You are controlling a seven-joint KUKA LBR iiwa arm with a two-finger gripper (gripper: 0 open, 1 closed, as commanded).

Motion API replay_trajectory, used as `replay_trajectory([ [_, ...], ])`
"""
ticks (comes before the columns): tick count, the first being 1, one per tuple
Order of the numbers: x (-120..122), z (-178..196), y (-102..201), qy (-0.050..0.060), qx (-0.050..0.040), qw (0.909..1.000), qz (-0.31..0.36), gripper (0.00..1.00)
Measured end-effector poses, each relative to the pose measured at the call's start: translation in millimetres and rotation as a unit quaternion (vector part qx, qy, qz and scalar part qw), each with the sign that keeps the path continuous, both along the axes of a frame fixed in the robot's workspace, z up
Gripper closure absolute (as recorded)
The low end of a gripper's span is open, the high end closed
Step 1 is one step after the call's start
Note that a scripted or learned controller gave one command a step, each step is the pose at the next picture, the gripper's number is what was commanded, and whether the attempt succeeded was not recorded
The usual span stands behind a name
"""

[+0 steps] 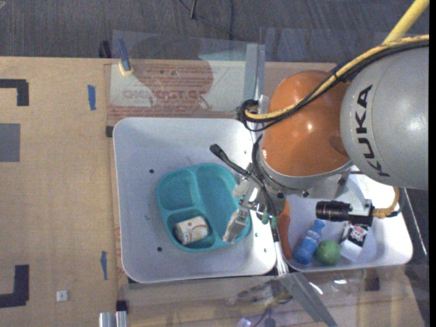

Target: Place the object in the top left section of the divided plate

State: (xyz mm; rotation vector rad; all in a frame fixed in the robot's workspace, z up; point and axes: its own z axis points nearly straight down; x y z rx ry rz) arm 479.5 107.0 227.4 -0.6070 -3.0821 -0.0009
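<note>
A teal divided plate [178,195] lies in the left bin [136,155]. A small white and brown carton-like object [191,229] rests on its side in the plate's lower section, near the front rim. The plate's upper left section holds nothing. My gripper [241,211] hangs over the plate's right rim, to the right of the object and apart from it. It is open, with nothing between its fingers [236,228]. The grey and orange arm [306,131] covers the gap between the two bins.
The right bin [402,247] holds a blue bottle [310,241], a green ball [328,252] and a white, black and red item [355,236]. A clear plastic sheet [177,80] lies behind the left bin. Bare white floor surrounds the plate.
</note>
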Motion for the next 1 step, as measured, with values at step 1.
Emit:
replay_trajectory([
  [1,-0.7,-74.1,-14.8,0.001,0.0003,0.9883,0.152,0.0],
])
